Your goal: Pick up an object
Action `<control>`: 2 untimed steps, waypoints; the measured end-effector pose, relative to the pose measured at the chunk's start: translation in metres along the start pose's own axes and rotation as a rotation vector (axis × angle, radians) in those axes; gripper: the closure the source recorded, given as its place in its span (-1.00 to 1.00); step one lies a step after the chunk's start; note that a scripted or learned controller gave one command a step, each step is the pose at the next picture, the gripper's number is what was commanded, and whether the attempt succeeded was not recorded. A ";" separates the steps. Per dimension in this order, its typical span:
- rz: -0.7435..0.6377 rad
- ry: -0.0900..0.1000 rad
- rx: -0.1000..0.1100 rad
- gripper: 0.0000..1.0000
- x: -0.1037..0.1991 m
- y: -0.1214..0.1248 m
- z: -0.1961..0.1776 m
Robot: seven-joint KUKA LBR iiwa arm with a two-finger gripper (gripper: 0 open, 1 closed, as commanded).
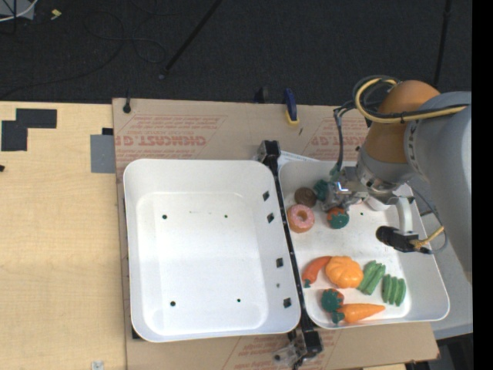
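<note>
Carrot [360,311] lies nearest, at the front edge of the right bin [431,303], tip pointing right. Just left of it sits a small red-and-green piece [332,299], maybe a strawberry or radish; too small to tell. Behind these: an orange pumpkin-like piece [343,271] with a curved orange piece [314,268] touching its left side, and two green pods [383,282] to the right. Pink donut [300,219] sits by the divider, with a brown round item [305,196] just behind it.

Gripper [337,201] is down in the back of the right bin, right of the brown item. A red-and-teal object [338,218] sits directly under its tip, touching or nearly so. Can't tell whether the fingers are spread or clamped; the hardware blurs together. Left bin [146,199] sits alongside.
</note>
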State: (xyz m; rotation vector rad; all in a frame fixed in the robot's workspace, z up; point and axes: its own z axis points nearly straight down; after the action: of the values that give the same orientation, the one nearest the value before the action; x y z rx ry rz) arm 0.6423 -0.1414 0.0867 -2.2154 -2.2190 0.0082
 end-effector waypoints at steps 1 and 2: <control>-0.003 0.001 -0.011 1.00 0.063 -0.006 -0.079; 0.002 0.000 -0.003 1.00 0.048 -0.022 -0.047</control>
State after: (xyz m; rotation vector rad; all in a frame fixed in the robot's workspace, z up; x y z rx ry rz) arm 0.6210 -0.0933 0.1340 -2.2194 -2.2182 0.0058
